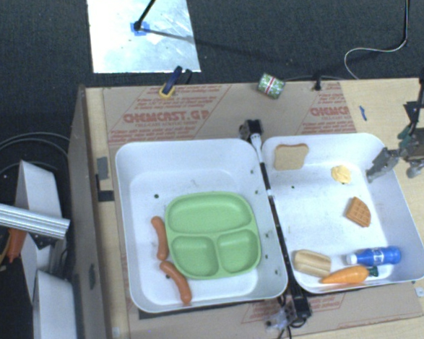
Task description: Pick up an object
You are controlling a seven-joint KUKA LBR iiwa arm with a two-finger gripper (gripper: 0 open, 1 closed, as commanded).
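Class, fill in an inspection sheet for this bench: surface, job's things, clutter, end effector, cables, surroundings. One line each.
Surface: two shallow white bins side by side on printed cardboard.
Job's things: right bin holds beige toast slice, yellow lump, brown waffle piece, tan bread roll, orange carrot, blue-and-white bottle.
Clutter: green divided plate, two orange sausages.
End effector: at right bin's edge, holding nothing.
Cables: white cable, black cables.
Surroundings: green tape roll, silver sheet.
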